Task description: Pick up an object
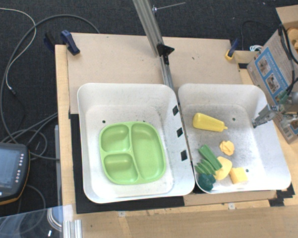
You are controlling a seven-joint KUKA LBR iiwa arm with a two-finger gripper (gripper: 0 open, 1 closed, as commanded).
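The right bin (238,95) holds several toy foods. A yellow squeeze bottle (209,122) lies on its side near the middle. Below it sit a small yellow piece (227,147), a green pickle-like piece (209,157), a yellow rounded piece (223,168), a yellow block (238,175) and a dark green piece (206,181). My gripper (262,118) pokes in over the right rim of this bin, about level with the bottle and well apart from it. Nothing is seen in it.
The left bin (89,108) holds a light green divided plate (133,152). A slanted metal pole (151,29) runs down to the gap between the bins. A cardboard box (280,68) stands at the right; a teach pendant (7,171) and cables lie left.
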